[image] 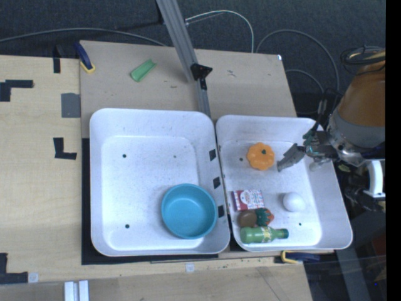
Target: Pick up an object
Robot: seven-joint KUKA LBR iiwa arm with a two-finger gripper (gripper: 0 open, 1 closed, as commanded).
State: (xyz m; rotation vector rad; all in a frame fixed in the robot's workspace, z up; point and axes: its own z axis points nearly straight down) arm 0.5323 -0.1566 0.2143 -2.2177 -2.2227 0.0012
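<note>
At the near edge of the right bin point(326, 234) you have a green bottle point(264, 234) lying on its side, and just behind it a small brown and red item point(255, 218) too blurred to name. Touching that from behind is a red and white packet point(248, 199), its print unreadable. A white ball point(292, 202) sits toward the bin's right wall, faint against the white floor. In the left bin point(113, 168), a blue bowl point(188, 210) rests by the near right corner.

Farther back in the right bin, an orange pumpkin-like toy point(260, 156) lies near the middle. The gripper point(289, 158) hangs just to its right, apart from it, with nothing between its fingers; you cannot tell how wide they stand, since they merge into one dark shape. The arm is cut off at the frame's right side.

On the bench point(250, 80) beyond the bins lies a green block point(143, 70).
</note>
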